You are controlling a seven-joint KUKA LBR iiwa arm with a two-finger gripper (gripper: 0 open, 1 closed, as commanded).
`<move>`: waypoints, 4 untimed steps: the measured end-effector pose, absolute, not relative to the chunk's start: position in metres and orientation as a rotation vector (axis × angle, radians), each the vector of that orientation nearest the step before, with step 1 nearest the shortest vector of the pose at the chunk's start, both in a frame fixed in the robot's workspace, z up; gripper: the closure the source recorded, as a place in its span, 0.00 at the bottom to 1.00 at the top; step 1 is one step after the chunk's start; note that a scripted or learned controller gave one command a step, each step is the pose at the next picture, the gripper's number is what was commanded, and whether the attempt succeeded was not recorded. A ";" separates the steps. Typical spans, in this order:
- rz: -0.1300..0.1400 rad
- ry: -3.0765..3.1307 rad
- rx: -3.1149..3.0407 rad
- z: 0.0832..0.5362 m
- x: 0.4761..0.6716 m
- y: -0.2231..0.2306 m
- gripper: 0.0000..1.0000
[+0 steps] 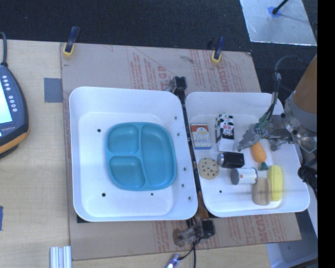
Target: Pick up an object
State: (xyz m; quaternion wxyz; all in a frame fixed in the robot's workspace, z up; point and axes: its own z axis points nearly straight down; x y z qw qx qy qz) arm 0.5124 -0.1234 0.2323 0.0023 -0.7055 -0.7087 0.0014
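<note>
Camera view: grey metal two-finger gripper (255, 139) over right shallow white bin (212, 205).
Fingers spread wide, gripping nothing; arm cut off at right edge; small orange carrot-shaped toy (258, 152) just beside.

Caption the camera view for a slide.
Pincer above the right bin beside an orange toy; blue divided plate in the left bin.

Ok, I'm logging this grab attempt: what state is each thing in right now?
Gripper: low over the right bin, nothing visibly held.
Carrot: lying just below the gripper.
Corn: lying flat.
Cookie: lying flat.
Blue plate: face up in the left bin.
</note>
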 end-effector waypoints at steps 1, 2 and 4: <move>0.008 -2.225 -2.215 0.172 0.547 -0.190 0.00; 0.008 -2.225 -2.211 0.091 0.566 -0.192 0.00; 0.001 -2.224 -2.215 0.177 0.602 -0.136 1.00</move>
